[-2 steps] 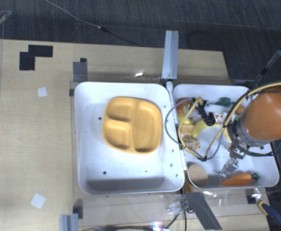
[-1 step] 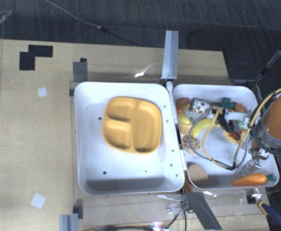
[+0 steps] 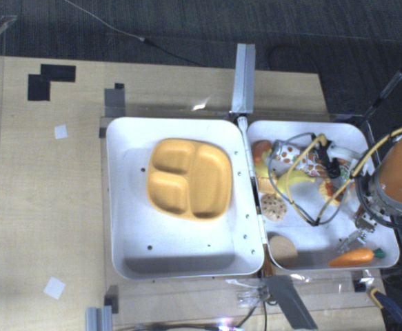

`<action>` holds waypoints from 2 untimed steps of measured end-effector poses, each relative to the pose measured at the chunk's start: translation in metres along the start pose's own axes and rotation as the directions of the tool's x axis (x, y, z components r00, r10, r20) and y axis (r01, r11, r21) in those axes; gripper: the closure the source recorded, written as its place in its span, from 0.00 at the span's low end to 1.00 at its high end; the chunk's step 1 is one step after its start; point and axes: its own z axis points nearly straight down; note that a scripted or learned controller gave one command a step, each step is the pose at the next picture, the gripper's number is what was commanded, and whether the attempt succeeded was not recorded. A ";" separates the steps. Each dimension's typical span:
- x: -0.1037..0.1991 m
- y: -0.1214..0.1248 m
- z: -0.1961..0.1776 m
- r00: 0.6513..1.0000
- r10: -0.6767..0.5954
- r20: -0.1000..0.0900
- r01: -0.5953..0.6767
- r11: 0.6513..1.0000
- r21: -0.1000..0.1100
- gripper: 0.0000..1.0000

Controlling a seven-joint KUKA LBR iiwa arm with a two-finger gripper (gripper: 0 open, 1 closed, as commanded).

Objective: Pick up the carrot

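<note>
The carrot (image 3: 352, 256) is orange with a green stub at its right end. It lies flat along the near wall of the right bin (image 3: 311, 266), in the near right corner. My gripper (image 3: 357, 234) hangs just above the carrot's right half, a little toward the far side, reaching down from the arm with its orange band (image 3: 400, 178) at the right edge. Nothing shows held in it.
The right bin also holds a chocolate-chip cookie (image 3: 273, 205), a tan round piece (image 3: 281, 247), a yellow banana-like toy (image 3: 294, 179), a reddish fruit (image 3: 260, 150) and a white spotted cup (image 3: 285, 156). A yellow divided plate (image 3: 189, 178) lies in the left bin (image 3: 128, 254).
</note>
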 end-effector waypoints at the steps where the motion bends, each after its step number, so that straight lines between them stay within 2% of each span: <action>1: -0.021 -0.031 -0.001 0.902 0.432 -0.001 -0.432 0.902 0.002 0.00; 2: -0.019 -0.016 -0.001 0.850 0.526 0.000 -0.526 0.850 0.007 0.00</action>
